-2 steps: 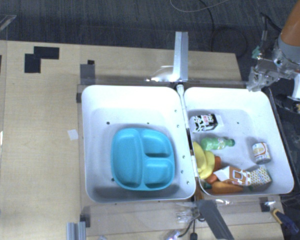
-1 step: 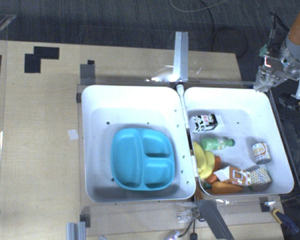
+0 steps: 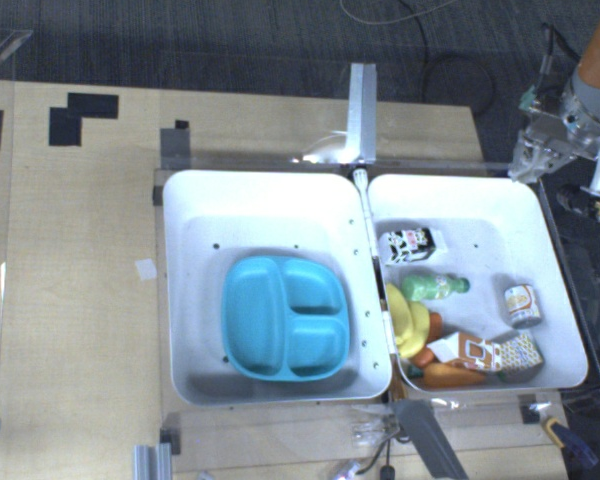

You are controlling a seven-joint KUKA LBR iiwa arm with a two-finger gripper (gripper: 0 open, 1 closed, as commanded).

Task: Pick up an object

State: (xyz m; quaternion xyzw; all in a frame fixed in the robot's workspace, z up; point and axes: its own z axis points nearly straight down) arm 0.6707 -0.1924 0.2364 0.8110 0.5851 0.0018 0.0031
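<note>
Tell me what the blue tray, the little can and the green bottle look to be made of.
Blue tray: likely moulded plastic, with a smooth, even colour, soft sheen and rounded compartment walls.
Little can: probably metal, judging by the pale shiny rim at its end, with a printed label around it; too small to be sure.
Green bottle: seemingly translucent plastic, glossy, with a lighter cap end.

A pale wooden worktop [image 3: 70,268] is carrying two white bins side by side, the left bin [image 3: 190,218] and the right bin [image 3: 500,203] touching along a metal divider [image 3: 363,118]. Black patches [image 3: 80,116] are sitting on the worktop's far left. A cable [image 3: 420,13] is trailing over the dark floor [image 3: 180,8] beyond.
</note>
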